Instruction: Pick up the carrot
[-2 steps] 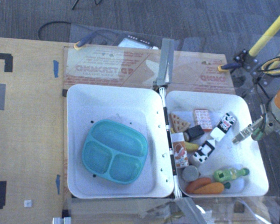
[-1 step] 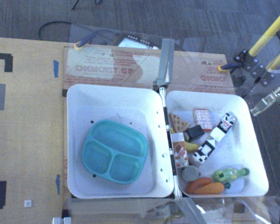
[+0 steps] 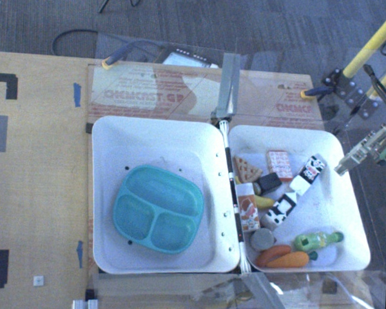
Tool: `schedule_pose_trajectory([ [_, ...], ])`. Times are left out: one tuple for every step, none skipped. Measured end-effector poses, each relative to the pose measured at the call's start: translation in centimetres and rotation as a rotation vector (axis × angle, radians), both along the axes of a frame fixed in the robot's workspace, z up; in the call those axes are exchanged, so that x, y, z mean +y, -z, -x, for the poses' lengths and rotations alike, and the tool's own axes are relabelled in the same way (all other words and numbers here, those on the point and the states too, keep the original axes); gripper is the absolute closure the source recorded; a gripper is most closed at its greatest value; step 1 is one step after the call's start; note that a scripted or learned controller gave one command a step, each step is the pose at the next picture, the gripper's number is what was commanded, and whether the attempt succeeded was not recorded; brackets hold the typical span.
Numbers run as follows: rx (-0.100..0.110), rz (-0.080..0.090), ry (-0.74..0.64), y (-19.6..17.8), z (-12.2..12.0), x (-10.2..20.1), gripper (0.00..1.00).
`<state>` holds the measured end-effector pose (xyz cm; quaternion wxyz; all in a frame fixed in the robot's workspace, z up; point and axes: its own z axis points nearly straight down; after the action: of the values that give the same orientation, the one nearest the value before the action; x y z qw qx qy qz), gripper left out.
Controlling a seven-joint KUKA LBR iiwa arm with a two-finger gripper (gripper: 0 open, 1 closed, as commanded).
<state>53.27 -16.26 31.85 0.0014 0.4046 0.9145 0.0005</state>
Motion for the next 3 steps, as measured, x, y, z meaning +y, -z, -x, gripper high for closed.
schedule_pose_trajectory([
  [-0.001,0.001,-0.034,4.9,1.6,-6.1,1.00],
  [0.000,0.000,-0.010,8.6,3.6,-2.7,1.00],
  [-0.006,0.002,-0.010,7.6,3.4,-2.7,1.00],
])
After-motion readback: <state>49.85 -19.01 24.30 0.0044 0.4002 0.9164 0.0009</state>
